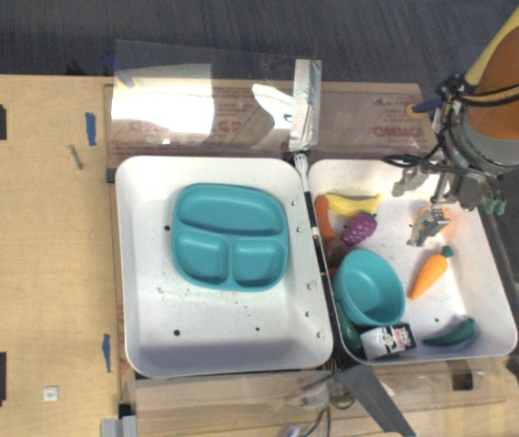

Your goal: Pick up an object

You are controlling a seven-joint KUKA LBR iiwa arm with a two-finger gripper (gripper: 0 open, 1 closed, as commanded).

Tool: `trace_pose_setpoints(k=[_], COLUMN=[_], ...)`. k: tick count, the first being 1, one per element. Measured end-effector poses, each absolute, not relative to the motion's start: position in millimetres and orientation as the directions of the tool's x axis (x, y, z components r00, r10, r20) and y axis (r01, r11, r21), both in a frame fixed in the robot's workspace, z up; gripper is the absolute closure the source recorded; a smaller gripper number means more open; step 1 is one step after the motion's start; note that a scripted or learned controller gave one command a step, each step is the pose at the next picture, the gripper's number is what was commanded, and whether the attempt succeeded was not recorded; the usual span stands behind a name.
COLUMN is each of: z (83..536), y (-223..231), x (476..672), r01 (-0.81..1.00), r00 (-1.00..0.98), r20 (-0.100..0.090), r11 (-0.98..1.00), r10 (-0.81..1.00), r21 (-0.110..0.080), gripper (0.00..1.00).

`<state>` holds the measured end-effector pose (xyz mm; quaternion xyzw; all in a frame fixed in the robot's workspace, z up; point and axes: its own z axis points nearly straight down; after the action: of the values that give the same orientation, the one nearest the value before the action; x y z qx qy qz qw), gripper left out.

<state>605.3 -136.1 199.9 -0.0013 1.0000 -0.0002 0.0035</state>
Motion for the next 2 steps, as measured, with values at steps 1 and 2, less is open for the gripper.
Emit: trace_pose_setpoints(k=[1, 2], z=[89.6, 102.7], y=[-164.4, -163.0], x=[530.2, 534.8], r01=[-0.118, -0.121], r00=[-0.993, -0.992], r20=[-0.011, -0.025], r11=[0.993, 0.993], r10=[-0.118, -0.121], r21=[-0.003, -0.008], gripper=[0.0, 1.0])
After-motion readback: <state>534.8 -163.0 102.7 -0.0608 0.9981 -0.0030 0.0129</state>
